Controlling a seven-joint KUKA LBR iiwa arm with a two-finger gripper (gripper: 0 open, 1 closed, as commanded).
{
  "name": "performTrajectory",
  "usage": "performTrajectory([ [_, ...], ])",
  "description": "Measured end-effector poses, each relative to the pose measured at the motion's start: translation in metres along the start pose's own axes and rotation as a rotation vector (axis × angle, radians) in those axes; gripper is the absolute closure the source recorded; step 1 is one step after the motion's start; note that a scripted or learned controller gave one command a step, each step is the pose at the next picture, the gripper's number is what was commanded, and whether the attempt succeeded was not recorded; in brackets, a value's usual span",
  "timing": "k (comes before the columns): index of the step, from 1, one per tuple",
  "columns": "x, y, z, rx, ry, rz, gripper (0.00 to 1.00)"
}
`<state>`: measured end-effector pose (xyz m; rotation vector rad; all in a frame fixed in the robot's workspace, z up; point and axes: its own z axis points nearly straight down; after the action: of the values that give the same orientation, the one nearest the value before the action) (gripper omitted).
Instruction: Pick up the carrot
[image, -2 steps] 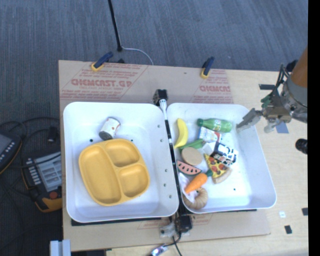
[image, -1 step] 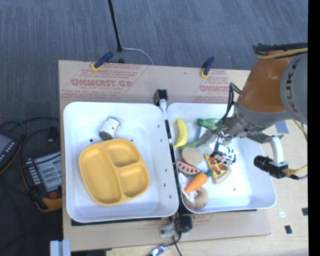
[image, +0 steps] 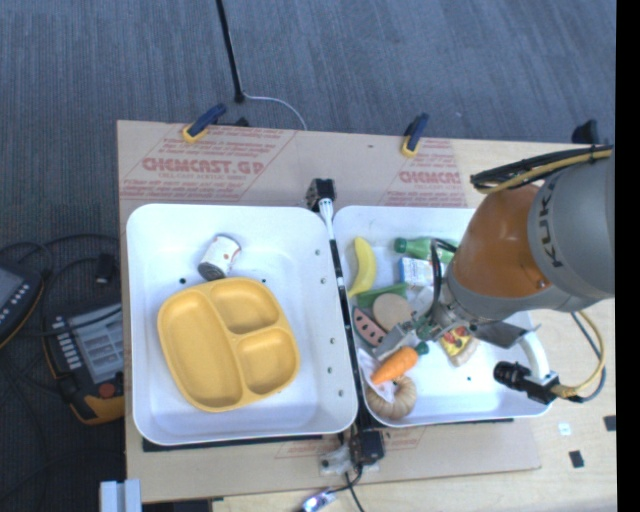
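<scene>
The arm comes in from the right, its orange band and grey wrist hanging over the right bin (image: 520, 405), and the gripper (image: 425, 335) is down low among the toy food near that bin's left side. Right below and to the left of the fingertips lies the carrot (image: 395, 364), orange, with its green top pointing up toward the gripper; it rests partly on a tan ring-shaped bagel (image: 392, 398) at the bin's front left corner. The gripper's tip is very close to the carrot's green end, perhaps touching it, but the wrist blocks the fingers, so how wide they stand and whether they have anything cannot be told. Nearby sit a yellow banana (image: 364, 266), a green bottle (image: 412, 246), a watermelon slice (image: 363, 325) and a small red-and-yellow piece (image: 456, 343) just right of the gripper. Over in the left bin (image: 150, 240), well apart from all this, lie a yellow divided plate (image: 228, 342) and a small white and grey cup (image: 218, 256) on its side.
</scene>
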<state>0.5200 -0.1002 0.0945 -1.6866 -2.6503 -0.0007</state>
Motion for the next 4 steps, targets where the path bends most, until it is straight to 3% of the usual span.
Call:
performTrajectory([
  [1, 0.0, 0.0, -0.01, 0.0, 0.0, 0.002, 1.0],
  [2, 0.0, 0.0, -0.01, 0.0, 0.0, 0.002, 0.0],
  [3, 0.007, -0.028, 0.003, -0.021, -0.01, 0.207, 0.0],
  [4, 0.007, -0.029, -0.006, -0.02, -0.01, 0.208, 1.0],
])
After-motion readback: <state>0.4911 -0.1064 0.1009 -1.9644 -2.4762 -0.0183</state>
